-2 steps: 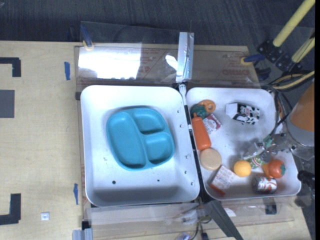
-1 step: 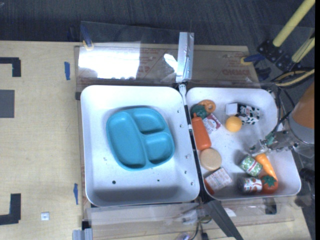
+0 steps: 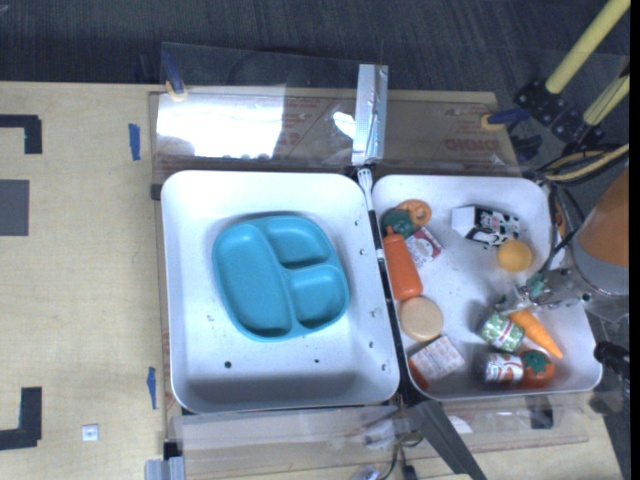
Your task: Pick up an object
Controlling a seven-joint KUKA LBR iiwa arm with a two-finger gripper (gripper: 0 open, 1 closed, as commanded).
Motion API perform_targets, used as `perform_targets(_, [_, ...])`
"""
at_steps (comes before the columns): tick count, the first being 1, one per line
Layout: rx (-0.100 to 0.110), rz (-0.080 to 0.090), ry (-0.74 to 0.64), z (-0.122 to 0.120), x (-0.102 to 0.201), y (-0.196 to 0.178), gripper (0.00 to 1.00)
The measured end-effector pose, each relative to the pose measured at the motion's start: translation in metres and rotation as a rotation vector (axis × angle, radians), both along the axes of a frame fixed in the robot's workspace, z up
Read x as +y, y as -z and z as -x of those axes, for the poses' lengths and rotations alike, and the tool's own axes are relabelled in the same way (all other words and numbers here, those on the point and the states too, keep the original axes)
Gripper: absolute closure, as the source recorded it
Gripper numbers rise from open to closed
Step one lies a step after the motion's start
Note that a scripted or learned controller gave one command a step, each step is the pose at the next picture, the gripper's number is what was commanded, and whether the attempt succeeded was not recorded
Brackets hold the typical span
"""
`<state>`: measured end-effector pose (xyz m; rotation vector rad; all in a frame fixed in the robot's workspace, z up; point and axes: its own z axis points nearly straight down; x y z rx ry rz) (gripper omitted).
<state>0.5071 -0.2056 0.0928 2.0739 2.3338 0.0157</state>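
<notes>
Lower right of the frame, a toy carrot (image 3: 541,334) looks light, stiff, slippery; grip mid-body. Pincer (image 3: 535,290) state: cannot tell.

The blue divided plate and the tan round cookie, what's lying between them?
In the camera view, between the blue divided plate and the tan round cookie run the two bins' adjoining rims, with bare white floor of the left bin beside them.

You look down from a single fixed camera above the bench (image 3: 70,268), tilted slightly, at middling range. Both white bins fill mid-frame: the left bin (image 3: 190,268) centre, the right bin (image 3: 460,193) toward the right edge. Dark floor (image 3: 300,8) runs across the top.
</notes>
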Motion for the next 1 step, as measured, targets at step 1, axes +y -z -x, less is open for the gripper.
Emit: perform_targets(1, [0.01,-0.003,0.041,-0.1373,-0.0023,-0.1126,1.0])
